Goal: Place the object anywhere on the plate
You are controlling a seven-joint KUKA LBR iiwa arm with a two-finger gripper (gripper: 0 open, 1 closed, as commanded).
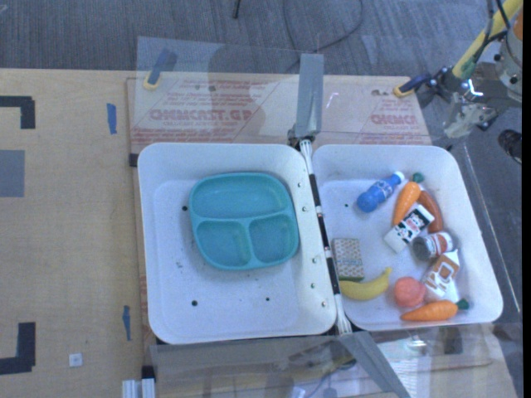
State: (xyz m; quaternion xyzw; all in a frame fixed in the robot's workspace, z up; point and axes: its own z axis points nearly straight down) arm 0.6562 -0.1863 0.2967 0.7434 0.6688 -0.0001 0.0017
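Carrot (431, 311) beside banana (366, 285), right bin (473, 214)

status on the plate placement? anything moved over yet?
Nothing looks done: the teal plate in the left bin has nothing on it. Nothing is in hand; the arm sits at the top right, away from the bins. Left to do: pick an object from the right bin, such as the banana, and set it on the plate.

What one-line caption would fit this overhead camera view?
Teal divided plate in the left bin; toy carrots, banana and blue bottle in the right bin.
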